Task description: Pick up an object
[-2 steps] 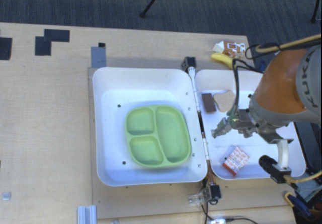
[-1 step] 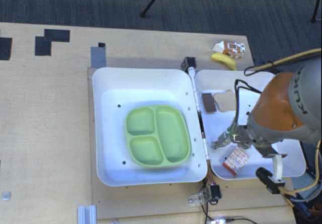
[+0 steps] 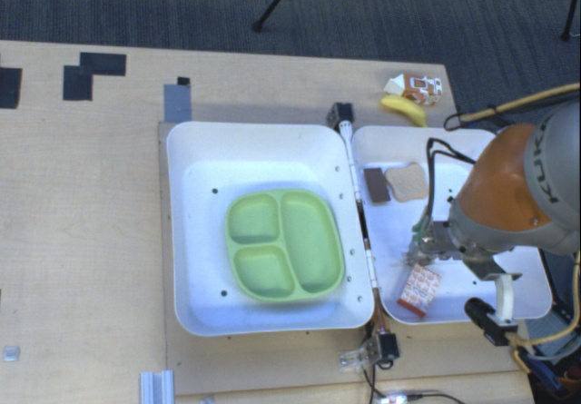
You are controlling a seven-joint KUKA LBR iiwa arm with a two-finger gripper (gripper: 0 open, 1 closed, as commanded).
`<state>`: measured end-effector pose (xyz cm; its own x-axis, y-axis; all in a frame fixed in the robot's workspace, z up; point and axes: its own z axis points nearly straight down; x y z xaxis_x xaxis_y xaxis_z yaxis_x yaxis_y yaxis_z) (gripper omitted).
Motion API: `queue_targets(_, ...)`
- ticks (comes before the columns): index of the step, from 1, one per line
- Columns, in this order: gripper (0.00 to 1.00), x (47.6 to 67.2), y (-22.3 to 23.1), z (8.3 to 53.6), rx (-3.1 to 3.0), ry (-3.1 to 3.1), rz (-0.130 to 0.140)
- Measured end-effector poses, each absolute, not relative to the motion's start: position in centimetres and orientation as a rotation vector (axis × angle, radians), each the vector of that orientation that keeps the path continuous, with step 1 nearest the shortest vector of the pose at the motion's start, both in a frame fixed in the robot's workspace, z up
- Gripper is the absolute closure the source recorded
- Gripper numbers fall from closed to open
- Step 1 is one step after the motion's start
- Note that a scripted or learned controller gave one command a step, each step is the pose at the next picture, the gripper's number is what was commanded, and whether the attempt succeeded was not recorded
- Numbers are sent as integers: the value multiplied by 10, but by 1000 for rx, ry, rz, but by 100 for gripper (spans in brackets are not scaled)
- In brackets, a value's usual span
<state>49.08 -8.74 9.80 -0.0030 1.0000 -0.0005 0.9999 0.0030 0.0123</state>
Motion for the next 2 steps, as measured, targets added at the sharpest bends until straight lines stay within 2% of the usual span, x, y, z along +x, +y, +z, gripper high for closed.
queue_targets(1, 100, 488, -25, 185, 2214, 2226, 6)
queue_targets(2, 0, 488, -26, 185, 2216, 2225, 4)
